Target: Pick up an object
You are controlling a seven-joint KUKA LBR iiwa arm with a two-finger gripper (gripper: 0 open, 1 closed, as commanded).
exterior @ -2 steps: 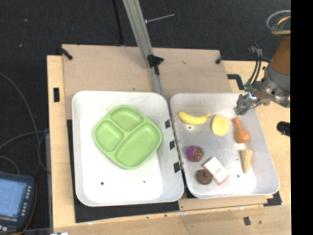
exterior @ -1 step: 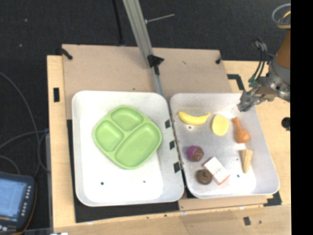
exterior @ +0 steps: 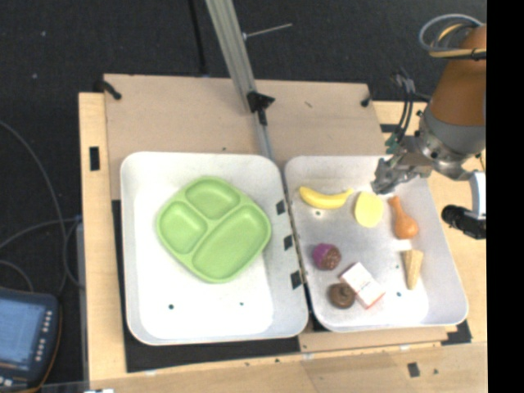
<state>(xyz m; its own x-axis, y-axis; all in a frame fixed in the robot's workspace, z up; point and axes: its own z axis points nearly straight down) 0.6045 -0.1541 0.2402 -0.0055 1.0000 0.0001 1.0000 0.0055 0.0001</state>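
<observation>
Pincer [exterior: 385,180] hangs over right bin [exterior: 446,305], just above lemon [exterior: 368,210]; finger gap can't tell, nothing seen held. Best: drop straight onto lemon, centre it, avoid banana [exterior: 323,196] and carrot [exterior: 401,218].

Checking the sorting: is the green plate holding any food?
Empty. The green plate shows three bare compartments; the food lies in the right bin.

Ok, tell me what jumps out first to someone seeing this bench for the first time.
The bright green divided plate lying alone in the left bin grabs the eye first. Next comes the cluster of toy food in the right bin: a yellow banana, a lemon, a carrot and a chocolate doughnut. The gripper hovers at that bin's upper edge, just above the lemon.
</observation>
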